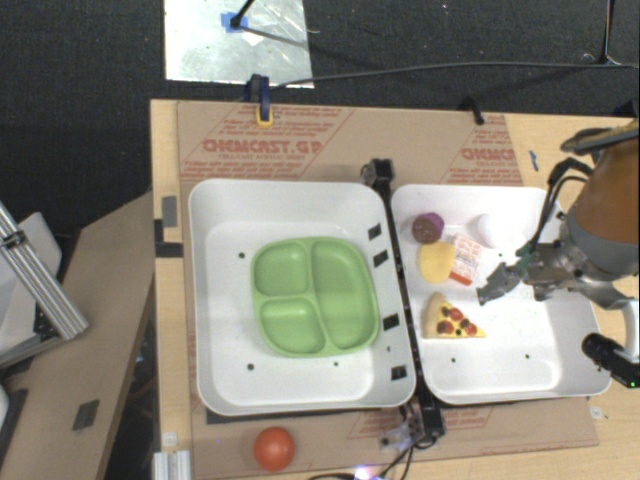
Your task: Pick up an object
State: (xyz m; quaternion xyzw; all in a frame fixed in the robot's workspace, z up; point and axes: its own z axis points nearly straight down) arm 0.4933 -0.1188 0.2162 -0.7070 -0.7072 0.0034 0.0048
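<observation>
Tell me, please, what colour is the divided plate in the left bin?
The divided plate is light green, seen clearly in the camera view against the white left bin.

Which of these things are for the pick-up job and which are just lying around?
Job: gripper; in the right bin, pizza slice, yellow piece, purple ball, red-and-white packet.
Lying about: green divided plate in the left bin, orange ball on the bench.
</observation>
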